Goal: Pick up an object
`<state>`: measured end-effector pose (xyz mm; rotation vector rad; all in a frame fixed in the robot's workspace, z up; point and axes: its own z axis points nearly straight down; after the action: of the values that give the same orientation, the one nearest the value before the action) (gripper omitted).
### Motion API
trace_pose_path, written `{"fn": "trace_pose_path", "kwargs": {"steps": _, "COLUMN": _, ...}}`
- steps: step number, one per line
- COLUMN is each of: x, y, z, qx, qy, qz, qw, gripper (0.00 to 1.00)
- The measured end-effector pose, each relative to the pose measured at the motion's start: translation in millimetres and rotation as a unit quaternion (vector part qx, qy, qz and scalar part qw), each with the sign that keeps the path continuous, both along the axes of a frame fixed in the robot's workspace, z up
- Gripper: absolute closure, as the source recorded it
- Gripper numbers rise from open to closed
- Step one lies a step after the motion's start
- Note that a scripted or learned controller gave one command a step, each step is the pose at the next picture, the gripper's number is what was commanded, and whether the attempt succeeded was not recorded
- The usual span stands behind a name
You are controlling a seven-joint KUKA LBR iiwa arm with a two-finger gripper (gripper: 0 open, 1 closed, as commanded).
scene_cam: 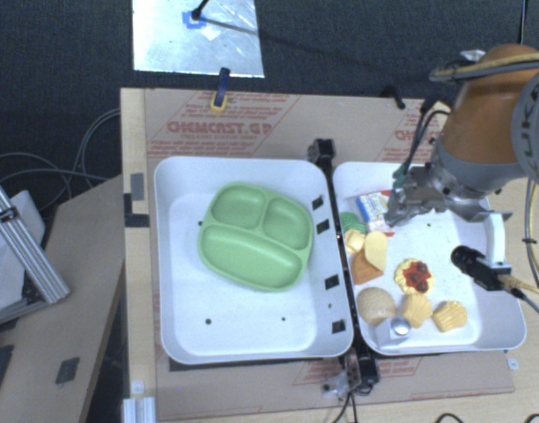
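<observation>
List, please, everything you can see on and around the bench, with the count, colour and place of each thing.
Bins: two, white, side by side on the bench.
Divided plate: one, green, three compartments, in the left bin.
Toy food pieces: about seven, mostly yellow, tan and orange, clustered in the near-left part of the right bin.
Round piece with red topping: one, yellow and red, among that cluster.
Small packet: one, blue and white, far-left part of the right bin, beside the gripper.
Metal sheet: one, silver, beyond the bench.
Arm: one, grey with orange band, reaching in from the right.
Gripper: one, dark, low over the right bin.
</observation>
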<state>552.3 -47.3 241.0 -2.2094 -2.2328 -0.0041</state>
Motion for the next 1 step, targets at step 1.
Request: {"fn": "trace_pose_path", "kwargs": {"steps": 1, "x": -16.9, "y": 56.2, "z": 3.2, "qx": 0.0002, "qy": 0.0, "qz": 0.0, "qw": 1.0, "gripper": 1.0}}
